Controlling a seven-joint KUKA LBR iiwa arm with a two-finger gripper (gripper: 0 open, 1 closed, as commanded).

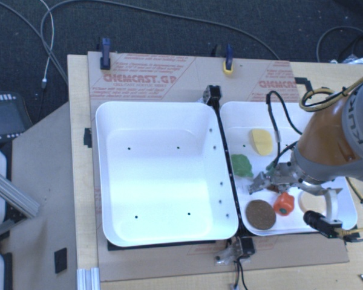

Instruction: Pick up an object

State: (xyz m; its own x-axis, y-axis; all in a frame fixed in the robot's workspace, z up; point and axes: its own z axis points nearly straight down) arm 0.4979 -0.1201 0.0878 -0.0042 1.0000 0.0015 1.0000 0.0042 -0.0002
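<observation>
Several small objects lie in the right bin [351,213]: a yellow block [261,141] near the back, a green crumpled piece [242,164] by the left wall, a brown disc [260,214] at the front, and a red-orange object [284,203] beside the disc. My gripper [273,185] hangs low over the middle of this bin, just behind the red-orange object and right of the green piece. The orange wrist band and grey arm cover the bin's right part. Nothing visibly hangs from the gripper.
The left bin [109,162] sits beside the right one, split from it by a black divider rail [224,156]. Clamps [228,62] hold a cardboard sheet [145,74] at the back. Cables loop over the arm.
</observation>
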